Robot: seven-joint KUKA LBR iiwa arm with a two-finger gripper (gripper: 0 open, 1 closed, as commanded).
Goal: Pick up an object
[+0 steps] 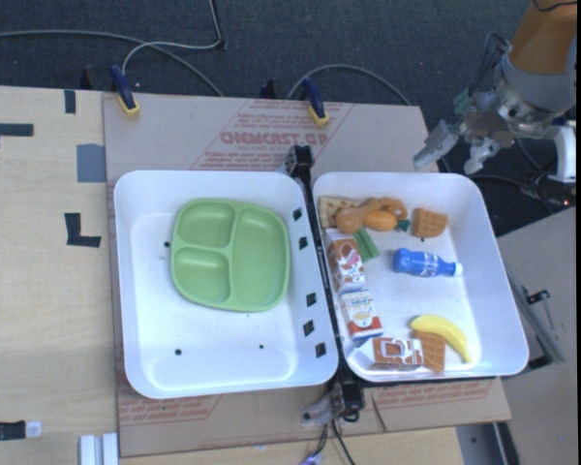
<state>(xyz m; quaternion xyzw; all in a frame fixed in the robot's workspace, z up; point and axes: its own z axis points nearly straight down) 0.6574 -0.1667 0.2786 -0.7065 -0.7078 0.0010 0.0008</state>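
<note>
- The grey-and-orange arm's two-finger gripper (457, 148) hangs above the far right corner of the bench, just outside the rim of the right white bin (494, 250); its two pale fingers are spread apart with nothing between them.
- Judging by that, the pick has not begun: this looks like the approach step, with no object chosen by contact yet.
- Candidates all lie in the right bin: a small blue plastic bottle with a white cap (424, 263) lying on its side near the middle, a yellow toy banana (443, 335) toward the near edge, and a brown waffle-shaped piece (428, 223) near the far edge.
- The blue bottle seems the easiest target, since it lies apart from its neighbours; the next move would call for travelling inward over the bin, lining the fingers across the bottle's narrow body, then descending.
- Along the bin's left wall things are crowded: an orange-brown toy chicken piece (368, 214) touching a green strip, then small printed packets (351, 284) in a row, and a brown-and-white boxed item (399, 354) just beside the banana.
- These packed items leave little room for fingers, and the divider wall may block a grasp there.
- The left white bin (136, 289) holds a light green sectioned plastic plate (230, 254), well apart from the gripper.
</note>
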